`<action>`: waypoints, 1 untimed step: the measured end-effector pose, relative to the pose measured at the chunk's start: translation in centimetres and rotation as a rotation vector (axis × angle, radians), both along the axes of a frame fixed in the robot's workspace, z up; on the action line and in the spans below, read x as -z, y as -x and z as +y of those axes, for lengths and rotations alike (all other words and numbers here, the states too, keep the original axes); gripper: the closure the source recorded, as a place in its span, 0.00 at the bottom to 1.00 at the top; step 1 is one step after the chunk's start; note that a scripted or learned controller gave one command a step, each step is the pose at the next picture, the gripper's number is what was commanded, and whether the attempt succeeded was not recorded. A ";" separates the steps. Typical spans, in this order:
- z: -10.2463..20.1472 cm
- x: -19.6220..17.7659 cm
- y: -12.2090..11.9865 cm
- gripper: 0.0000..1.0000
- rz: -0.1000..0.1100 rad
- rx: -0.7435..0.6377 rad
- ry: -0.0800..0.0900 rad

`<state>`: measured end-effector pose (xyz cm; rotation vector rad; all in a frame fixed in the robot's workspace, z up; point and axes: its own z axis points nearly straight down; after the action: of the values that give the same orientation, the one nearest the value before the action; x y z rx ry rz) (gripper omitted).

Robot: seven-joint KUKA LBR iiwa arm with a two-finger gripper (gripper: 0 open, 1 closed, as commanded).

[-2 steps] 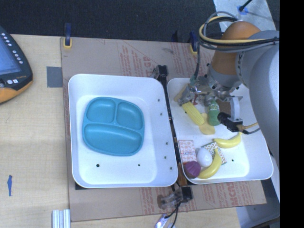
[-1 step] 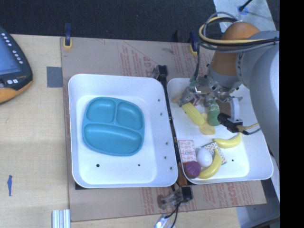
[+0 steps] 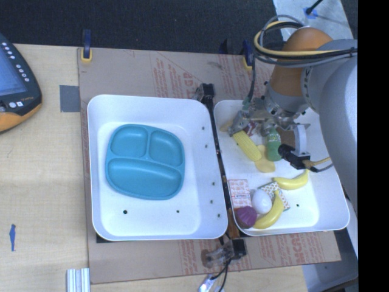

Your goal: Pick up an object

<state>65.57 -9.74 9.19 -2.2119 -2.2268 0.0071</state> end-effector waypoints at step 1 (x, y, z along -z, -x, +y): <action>0.1 0.0 0.0 0.00 0.000 0.000 0.000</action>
<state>65.57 -9.60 9.20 -2.2115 -2.2262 0.0071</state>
